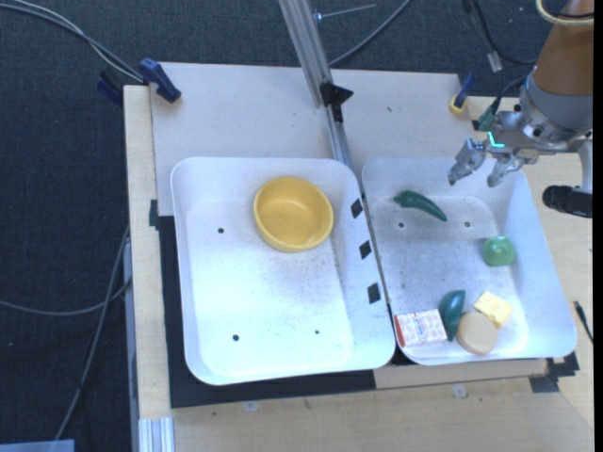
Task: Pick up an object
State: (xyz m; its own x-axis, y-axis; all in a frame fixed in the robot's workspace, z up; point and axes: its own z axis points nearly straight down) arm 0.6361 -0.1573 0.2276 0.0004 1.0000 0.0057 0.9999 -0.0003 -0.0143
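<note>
Red-and-white box (420, 328) in right bin (528, 210); yellow bowl (293, 213) in left bin (203, 281).

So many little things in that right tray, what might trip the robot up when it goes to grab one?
The hand hangs open above the right bin's far edge, so a straight drop may strike the rim. The blue-green piece, yellow block, tan round piece and red-and-white box crowd together; fingers could nudge neighbours.
</note>
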